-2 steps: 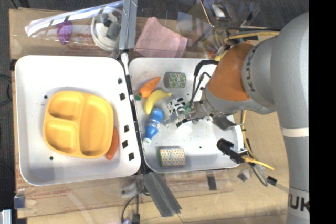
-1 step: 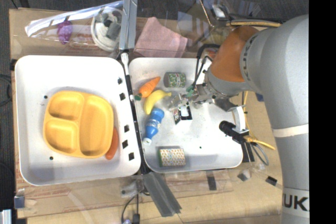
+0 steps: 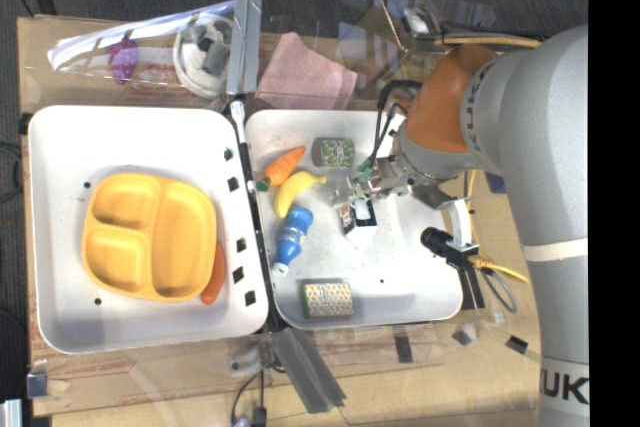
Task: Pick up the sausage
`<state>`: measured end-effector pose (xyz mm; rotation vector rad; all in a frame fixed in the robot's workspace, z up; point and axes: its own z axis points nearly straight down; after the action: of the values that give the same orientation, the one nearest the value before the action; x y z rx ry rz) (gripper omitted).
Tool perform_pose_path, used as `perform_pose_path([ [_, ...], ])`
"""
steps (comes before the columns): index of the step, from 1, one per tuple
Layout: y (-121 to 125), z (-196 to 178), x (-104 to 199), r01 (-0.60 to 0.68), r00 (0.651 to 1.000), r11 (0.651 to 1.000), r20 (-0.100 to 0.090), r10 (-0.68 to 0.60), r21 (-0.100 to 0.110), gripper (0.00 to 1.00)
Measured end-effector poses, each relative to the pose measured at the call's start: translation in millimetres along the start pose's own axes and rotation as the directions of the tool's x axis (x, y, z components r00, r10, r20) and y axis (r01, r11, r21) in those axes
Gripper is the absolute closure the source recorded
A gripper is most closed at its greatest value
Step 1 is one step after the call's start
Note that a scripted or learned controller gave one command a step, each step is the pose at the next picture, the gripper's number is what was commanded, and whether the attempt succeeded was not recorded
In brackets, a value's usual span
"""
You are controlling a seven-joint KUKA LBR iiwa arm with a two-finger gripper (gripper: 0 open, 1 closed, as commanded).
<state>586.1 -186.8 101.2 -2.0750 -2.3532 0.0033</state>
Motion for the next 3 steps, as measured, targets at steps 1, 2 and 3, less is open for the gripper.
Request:
perform_pose_path([
  [1,41.7,9.7,-5.0,0.294,0.956,0.956,-0.002,-0.294,0.006,1.0],
  [2,57.7,-342.8,32.9,0.43,0.903,0.903,0.005,-0.43,-0.005,1.0],
  [3,51.3,-259.2,5.6,0.732,0.681,0.681,0.003,-0.732,0.0,1.0],
])
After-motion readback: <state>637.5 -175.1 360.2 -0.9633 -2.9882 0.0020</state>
